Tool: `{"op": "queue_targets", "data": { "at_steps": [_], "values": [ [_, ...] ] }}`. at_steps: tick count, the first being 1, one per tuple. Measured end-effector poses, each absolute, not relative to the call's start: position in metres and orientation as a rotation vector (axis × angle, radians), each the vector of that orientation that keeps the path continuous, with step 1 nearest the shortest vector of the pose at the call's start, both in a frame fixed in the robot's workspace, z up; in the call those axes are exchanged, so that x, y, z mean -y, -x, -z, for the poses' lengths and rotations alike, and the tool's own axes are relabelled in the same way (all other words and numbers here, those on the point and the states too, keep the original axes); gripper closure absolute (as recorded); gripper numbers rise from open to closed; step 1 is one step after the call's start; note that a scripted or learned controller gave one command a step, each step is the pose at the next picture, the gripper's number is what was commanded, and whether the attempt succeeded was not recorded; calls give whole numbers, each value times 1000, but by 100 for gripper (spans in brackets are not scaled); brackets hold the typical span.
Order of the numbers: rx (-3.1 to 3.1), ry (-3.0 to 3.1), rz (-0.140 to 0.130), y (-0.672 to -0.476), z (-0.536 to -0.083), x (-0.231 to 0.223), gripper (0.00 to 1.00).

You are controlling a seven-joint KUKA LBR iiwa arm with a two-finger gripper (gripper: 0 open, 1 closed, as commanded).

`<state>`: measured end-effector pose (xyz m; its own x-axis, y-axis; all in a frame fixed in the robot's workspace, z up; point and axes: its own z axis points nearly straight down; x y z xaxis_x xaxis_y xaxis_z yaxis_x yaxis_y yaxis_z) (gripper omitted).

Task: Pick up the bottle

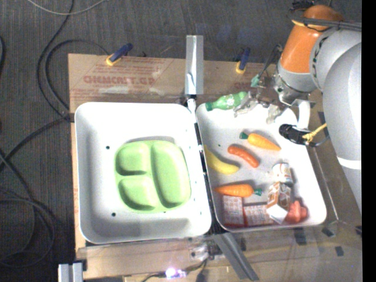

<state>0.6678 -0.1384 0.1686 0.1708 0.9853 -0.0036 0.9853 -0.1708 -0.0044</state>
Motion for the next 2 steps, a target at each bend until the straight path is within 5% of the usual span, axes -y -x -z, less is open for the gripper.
{"op": "queue_targets", "data": {
  "at_steps": [1, 2],
  "values": [
    [2038, 2392, -7, -669, -337, 197, 0],
    [2199, 2241, -7, -668, -220, 182, 0]
  ]
}}
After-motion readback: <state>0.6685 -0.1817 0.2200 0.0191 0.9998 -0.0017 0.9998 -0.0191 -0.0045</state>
